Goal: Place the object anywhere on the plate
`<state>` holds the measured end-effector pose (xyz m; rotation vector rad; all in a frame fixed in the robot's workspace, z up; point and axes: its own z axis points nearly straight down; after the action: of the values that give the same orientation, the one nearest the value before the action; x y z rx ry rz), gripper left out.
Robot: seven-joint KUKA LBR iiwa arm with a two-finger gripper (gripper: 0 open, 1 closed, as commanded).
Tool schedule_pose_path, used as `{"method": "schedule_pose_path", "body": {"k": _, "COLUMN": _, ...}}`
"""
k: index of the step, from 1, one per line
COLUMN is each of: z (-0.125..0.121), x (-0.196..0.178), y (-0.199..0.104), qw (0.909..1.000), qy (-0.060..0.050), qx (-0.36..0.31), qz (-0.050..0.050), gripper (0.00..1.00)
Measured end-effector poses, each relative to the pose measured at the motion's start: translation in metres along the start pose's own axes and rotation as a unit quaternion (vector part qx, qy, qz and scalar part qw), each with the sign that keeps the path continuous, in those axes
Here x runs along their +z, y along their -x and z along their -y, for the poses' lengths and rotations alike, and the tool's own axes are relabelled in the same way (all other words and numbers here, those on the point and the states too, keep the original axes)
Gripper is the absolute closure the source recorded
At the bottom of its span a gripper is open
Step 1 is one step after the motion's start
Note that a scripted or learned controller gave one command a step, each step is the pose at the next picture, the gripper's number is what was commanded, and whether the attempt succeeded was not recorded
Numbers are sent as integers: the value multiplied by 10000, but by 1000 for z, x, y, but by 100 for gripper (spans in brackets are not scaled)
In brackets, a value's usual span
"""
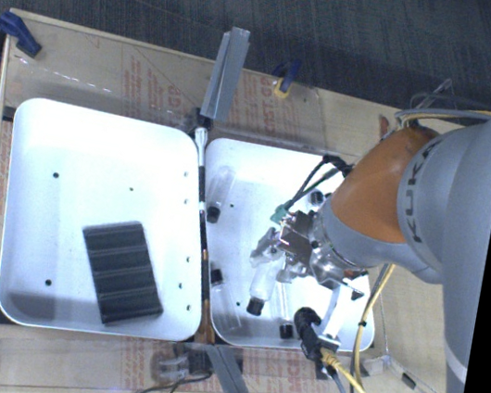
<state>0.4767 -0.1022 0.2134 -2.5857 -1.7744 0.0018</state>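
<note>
The plate (122,271) is a dark ribbed rectangle lying tilted in the front half of the left bin (40,136). My gripper (272,246) is low over the middle of the right bin (223,323), under the orange-banded wrist. Just below it a clear, bottle-like object with a black end (258,293) lies on the bin floor, touching or nearly touching the gripper's tip. Whether it sits between the fingers is hidden by glare and the wrist.
A second clear piece (221,183) with a dark end lies by the right bin's left wall. A small black bit (215,276) sits near that wall. A black part (303,324) and yellow cable (354,380) hang at the bin's front right.
</note>
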Motion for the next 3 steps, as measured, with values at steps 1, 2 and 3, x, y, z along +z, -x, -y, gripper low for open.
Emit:
{"method": "schedule_pose_path", "body": {"k": 1, "z": 5, "x": 24, "y": -88, "qw": 9893, "qy": -2, "qx": 1460, "qz": 13, "gripper": 100}}
{"method": "schedule_pose_path", "body": {"k": 2, "z": -51, "x": 7, "y": -164, "qw": 9915, "qy": -4, "qx": 1300, "qz": 17, "gripper": 100}}
{"method": "schedule_pose_path", "body": {"k": 3, "z": 40, "x": 24, "y": -150, "qw": 9929, "qy": -11, "qx": 1193, "qz": 22, "gripper": 100}}
